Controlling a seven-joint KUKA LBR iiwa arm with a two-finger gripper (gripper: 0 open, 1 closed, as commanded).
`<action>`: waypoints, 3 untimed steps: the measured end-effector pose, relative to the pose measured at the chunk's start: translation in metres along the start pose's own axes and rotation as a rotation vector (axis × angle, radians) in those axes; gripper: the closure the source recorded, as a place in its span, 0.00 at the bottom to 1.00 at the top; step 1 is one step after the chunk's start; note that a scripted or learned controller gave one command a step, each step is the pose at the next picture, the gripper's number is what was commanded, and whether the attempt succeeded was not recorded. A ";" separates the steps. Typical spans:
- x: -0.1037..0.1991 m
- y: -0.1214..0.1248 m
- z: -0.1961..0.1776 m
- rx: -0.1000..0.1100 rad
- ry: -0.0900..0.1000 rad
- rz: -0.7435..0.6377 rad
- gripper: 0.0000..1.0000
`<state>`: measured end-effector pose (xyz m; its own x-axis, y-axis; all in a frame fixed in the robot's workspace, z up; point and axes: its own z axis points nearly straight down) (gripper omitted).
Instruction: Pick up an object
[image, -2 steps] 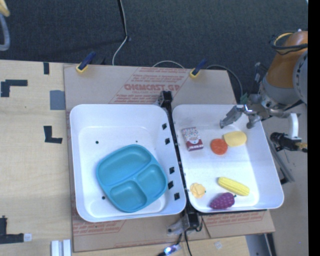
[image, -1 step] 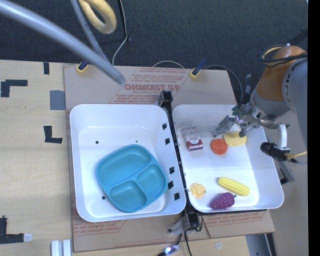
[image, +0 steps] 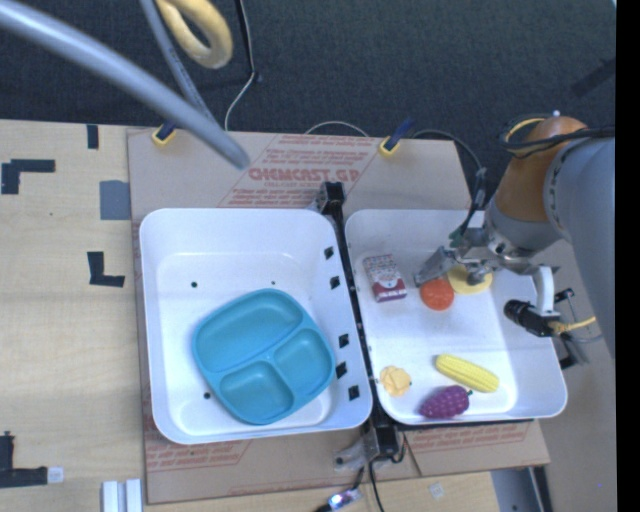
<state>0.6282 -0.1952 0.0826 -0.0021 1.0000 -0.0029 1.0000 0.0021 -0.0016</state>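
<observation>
The gripper (image: 452, 265) is low over the far part of the right-hand shallow white bin (image: 530, 405), reaching in from the right; whether it is open or closed cannot be told from this slant. Just below its tip lies a small round orange-red toy fruit (image: 436, 295), touching or nearly touching it, with a flat yellow piece (image: 475, 283) beside it, partly hidden under the wrist. Nothing is visibly held.

Further out in the same bin are a small red-and-white carton (image: 386, 279) to the left, a yellow toy corn cob (image: 467, 373) and a purple toy grape bunch (image: 444, 402) near the front, and a small yellow lumpy toy (image: 396, 380) by the dividing wall. The left-hand white bin (image: 165, 240) holds a blue three-compartment plastic tray (image: 262, 354).

This looks like the approach step, aimed at the orange-red fruit. The next move calls for settling around it, closing, then lifting straight up; a round piece may roll aside.
</observation>
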 end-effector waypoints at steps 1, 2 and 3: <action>0.000 0.002 -0.014 -0.006 -0.002 -0.001 1.00; 0.008 -0.001 -0.072 -0.004 0.003 0.000 1.00; 0.010 0.001 -0.135 -0.005 0.002 0.000 1.00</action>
<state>0.6296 -0.1851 0.2172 -0.0021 1.0000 -0.0012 1.0000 0.0021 0.0039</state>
